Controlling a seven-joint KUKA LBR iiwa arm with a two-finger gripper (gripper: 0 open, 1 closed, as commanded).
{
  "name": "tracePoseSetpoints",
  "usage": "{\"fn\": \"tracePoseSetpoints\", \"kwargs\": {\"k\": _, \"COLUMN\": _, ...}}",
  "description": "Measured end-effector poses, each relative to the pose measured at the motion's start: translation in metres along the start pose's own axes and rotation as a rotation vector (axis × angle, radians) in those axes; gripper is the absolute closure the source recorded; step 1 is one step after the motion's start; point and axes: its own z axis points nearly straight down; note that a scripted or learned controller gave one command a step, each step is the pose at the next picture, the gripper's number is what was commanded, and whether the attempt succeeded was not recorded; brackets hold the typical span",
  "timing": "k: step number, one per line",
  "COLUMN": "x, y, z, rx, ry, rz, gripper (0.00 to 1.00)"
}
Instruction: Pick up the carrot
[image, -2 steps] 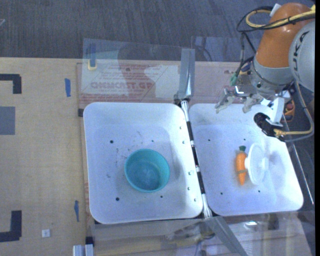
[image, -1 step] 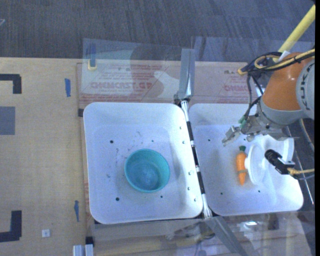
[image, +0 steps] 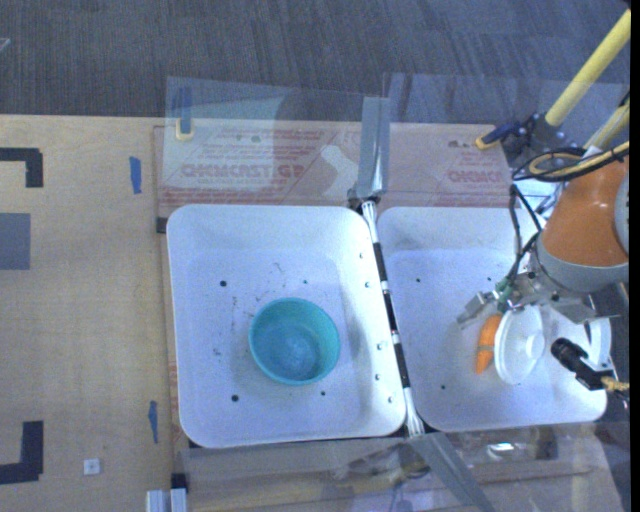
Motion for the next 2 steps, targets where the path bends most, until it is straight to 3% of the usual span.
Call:
{"fn": "tracePoseSetpoints", "kwargs": {"k": 1, "x": -0.001, "y": 0.001, "z": -0.011, "rx": -0.004, "ry": -0.001, "rz": 0.004, "gripper": 1.00}}
{"fn": "tracePoseSetpoints", "kwargs": {"k": 2, "x": 0.082, "y": 0.021, "z": -0.115, "rx": 0.005, "ry": 0.001, "rz": -0.026, "gripper": 1.00}}
